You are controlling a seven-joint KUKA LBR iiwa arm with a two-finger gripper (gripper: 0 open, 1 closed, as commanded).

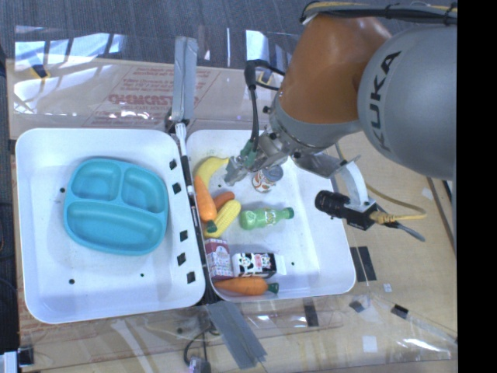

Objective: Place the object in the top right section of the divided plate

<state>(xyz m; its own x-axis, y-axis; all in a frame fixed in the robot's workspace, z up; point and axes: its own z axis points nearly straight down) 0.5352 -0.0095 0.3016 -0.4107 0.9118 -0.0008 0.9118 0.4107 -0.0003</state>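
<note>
The blue divided plate (pixel 116 216) lies in the left bin (pixel 46 286) with nothing on it. My gripper (pixel 238 172) hangs low over the back of the right bin (pixel 330 263), just right of a yellow banana (pixel 210 165) and beside a small white and orange object (pixel 265 180). Nothing shows held in it. An orange carrot (pixel 204 199), a yellow piece (pixel 227 216) and a green bottle (pixel 264 217) lie just in front of the gripper. The arm's wrist hides the bin's back right corner.
A red can (pixel 218 259), a black-and-white milk carton (pixel 255 264) and a second carrot (pixel 245 286) lie at the right bin's front. A black part of the arm (pixel 342 207) juts over the bin's right side. The divider (pixel 186 208) separates the bins.
</note>
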